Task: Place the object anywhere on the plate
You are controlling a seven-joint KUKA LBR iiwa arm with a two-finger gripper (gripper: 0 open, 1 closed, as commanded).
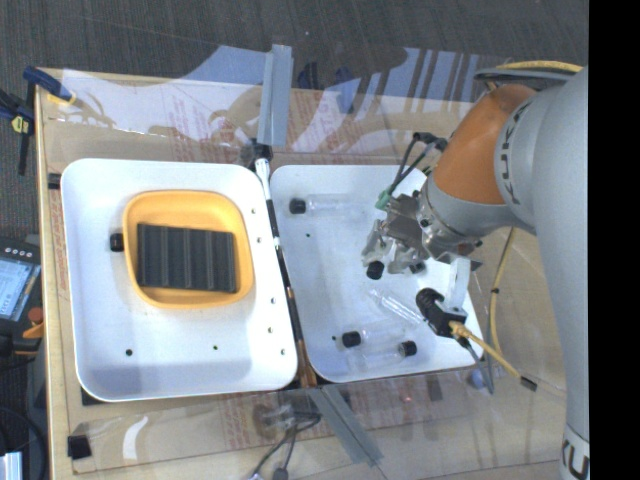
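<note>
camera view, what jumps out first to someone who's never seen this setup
The yellow plate with its dark ribbed insert sits in the left bin, the brightest thing there. On the right, the grey arm with its orange band hangs over the right bin, its claw low above the bin floor. Small clear tubes with black caps lie scattered around that bin.

Plate (186, 214): yellow, rounded-rectangular, flat in left bin, upper middle; dark ribbed rectangular insert covers its centre.

Objects: clear tubes with black caps, all lying flat in right bin. 1 near top-left corner (318, 207); 1 along bottom edge (378, 343); 1 tilted at mid-right (395, 306), just beside claw.
</note>
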